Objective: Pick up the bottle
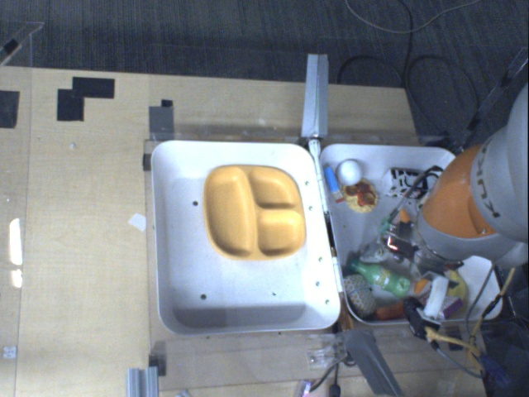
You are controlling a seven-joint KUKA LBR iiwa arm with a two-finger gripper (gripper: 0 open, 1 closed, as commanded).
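The bottle (383,279) is green with a pale cap end and lies on its side near the front of the right bin (374,155), among other items. My gripper (397,243) hangs low over the middle of that bin, just behind the bottle and a little to its right. The grey wrist and its orange band (453,203) cover the bin's right half. Nothing can be seen held in the gripper.
The left bin (178,246) holds a yellow divided tray (254,212). In the right bin's back part lie a white ball (350,170), a blue item (331,178) and a red-and-yellow item (361,194). A grey mesh object (357,290) and a red item (388,311) sit by the bottle.
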